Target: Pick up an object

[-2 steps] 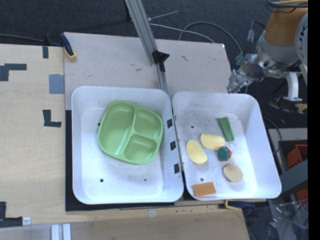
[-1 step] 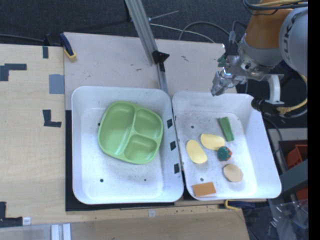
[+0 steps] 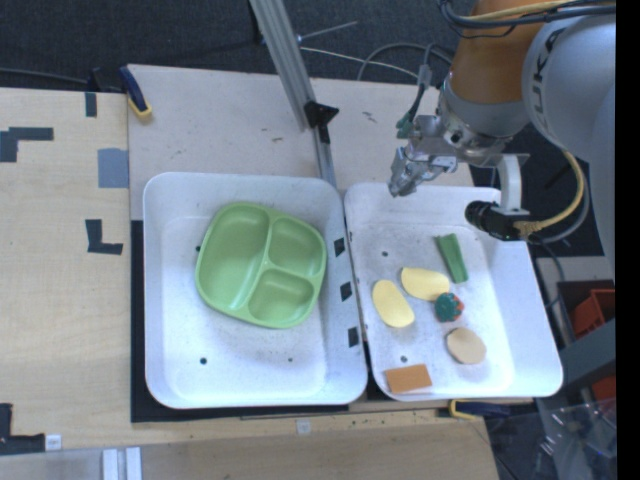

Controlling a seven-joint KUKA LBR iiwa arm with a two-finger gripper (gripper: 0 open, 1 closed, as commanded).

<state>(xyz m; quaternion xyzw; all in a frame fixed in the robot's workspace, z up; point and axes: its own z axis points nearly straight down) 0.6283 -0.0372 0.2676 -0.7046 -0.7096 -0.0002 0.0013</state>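
My gripper [image 3: 403, 183] hangs above the far left corner of the right bin [image 3: 520, 298], with nothing seen between its fingers. Several small things lie in that bin, all nearer the front than the gripper. A green stick [image 3: 451, 257] sits toward the right. Two yellow oval pieces [image 3: 425, 284] [image 3: 392, 303] lie in the middle. A small green and red piece [image 3: 448, 307] is beside them. A tan round piece [image 3: 465, 346] and an orange block [image 3: 408, 378] lie at the front.
The left bin [image 3: 170, 298] holds a green divided plate [image 3: 262, 264]. A grey metal pole [image 3: 285, 48] slants down from the top to the gap between the bins, close to the gripper's left.
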